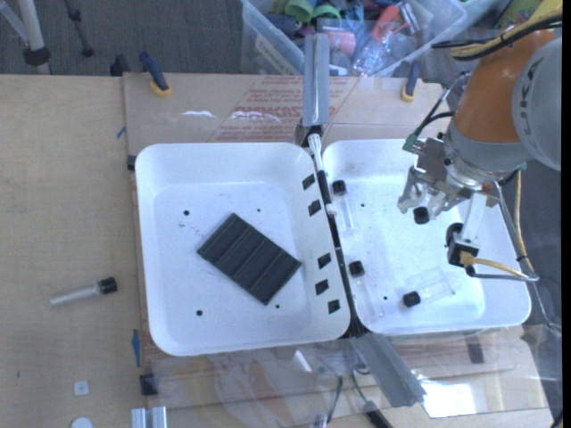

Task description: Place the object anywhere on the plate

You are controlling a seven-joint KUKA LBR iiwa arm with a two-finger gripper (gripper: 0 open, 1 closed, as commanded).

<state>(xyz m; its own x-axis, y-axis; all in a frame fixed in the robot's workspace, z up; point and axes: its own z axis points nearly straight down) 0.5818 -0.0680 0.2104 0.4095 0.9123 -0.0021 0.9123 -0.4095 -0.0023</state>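
Gripper above right bin, dark ridged plate lying diagonal, upper-left to lower-right

Looked down from above the bench at a slant, fixed, far enough back to take in both white bins side by side; arm entered from the right; clutter tub beyond.

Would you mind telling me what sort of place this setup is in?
Probably a robotics lab: a robot arm over two white bins on a wooden bench, with a clear tub of assorted objects behind.
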